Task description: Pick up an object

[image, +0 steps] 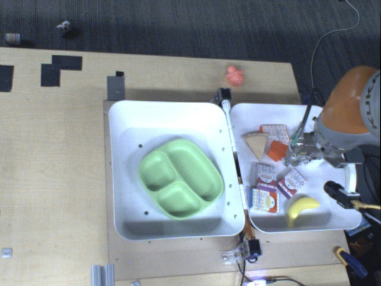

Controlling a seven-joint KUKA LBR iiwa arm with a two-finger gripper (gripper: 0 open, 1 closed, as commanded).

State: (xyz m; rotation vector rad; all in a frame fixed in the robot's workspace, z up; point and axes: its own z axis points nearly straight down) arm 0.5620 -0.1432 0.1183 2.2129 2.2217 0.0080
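**Gripper low over the crowded right bin**

We see the gripper [297, 151] down in the right bin [339, 219], among the clutter, because that is where every loose item lies; the left bin [119, 159] carries a green divided tray [180, 177]. We cannot tell how the jaws stand — the wrist hides them. Nearest the tool sits an orange block [277, 151], just left of it (likely the target, we judge), with small packets [280, 186] on its near side. A banana [302, 208] lies near the bin's front wall — its long axis runs left-right, tips curving toward the near edge.
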